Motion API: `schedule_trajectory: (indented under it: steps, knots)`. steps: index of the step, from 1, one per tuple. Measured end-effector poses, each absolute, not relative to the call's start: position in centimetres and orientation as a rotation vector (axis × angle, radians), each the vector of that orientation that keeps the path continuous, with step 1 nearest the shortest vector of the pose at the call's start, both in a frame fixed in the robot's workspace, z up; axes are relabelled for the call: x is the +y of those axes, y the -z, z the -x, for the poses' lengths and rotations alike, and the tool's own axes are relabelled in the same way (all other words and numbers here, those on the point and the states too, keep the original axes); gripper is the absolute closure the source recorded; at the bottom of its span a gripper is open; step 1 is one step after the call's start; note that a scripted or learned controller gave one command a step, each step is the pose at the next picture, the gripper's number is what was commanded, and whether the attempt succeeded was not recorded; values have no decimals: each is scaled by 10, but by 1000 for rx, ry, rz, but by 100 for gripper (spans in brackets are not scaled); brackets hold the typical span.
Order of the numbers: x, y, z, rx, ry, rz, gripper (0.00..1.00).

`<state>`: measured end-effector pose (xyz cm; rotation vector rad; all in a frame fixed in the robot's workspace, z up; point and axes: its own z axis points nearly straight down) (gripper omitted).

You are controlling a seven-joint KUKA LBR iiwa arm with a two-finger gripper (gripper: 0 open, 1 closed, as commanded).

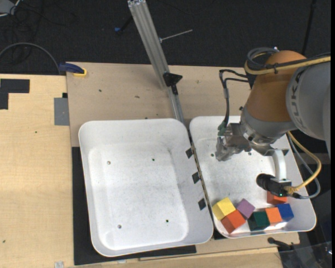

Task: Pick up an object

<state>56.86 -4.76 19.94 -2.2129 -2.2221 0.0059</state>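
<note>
Camera view: gripper [223, 148] poised over right bin [234, 128], fingers' state unclear; coloured blocks [253, 214] bunched in near corner, well apart.

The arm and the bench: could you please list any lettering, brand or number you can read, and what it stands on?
"KU": large dark letters on the grey arm, cut off at the view's edge.
Blocks and bins: no lettering to be seen.
</note>
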Motion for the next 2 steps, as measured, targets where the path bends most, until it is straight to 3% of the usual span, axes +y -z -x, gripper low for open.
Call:
schedule_trajectory:
  steps: [2]
  knots:
    - [-50, -218, -568, -2227, -12, 2203, 100]
